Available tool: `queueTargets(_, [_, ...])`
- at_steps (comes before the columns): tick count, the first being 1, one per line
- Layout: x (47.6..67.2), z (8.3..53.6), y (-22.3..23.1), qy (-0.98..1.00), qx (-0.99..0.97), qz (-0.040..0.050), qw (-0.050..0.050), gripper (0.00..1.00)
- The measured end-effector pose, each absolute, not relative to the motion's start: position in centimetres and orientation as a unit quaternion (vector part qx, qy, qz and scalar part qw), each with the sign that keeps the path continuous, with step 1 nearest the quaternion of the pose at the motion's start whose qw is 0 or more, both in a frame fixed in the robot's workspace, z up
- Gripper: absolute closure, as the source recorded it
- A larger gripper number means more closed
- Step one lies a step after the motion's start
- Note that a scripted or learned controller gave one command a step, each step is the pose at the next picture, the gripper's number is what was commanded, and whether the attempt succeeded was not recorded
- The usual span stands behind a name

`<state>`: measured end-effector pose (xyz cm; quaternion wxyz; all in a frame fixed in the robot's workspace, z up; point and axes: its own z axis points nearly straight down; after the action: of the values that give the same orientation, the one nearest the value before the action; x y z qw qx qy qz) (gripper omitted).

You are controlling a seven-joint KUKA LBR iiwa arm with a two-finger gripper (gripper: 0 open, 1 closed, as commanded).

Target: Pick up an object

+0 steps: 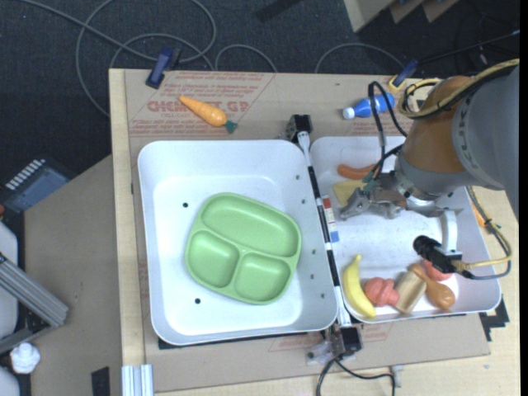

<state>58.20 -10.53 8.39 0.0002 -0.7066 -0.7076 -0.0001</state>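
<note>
Green divided plate (243,247) fills left bin's middle, bare white floor ringing it, right bin (375,242) open mid-floor, banana (355,285) and toys crowding its near edge

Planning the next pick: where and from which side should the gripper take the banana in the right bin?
Grip the banana across its narrow middle, coming straight down from above. It lies flat, curved along the right bin's left wall, pink toy on its right, so close the fingers along its thin width.
</note>
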Motion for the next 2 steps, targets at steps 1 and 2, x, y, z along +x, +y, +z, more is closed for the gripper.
queueTargets(1, [65.5, 8.4, -10.4, -0.707, -0.707, 0.0006, 0.001, 0.00])
queueTargets(2, [65.6, 9.5, -10.4, -0.708, -0.707, 0.0004, 0.000, 1.00])
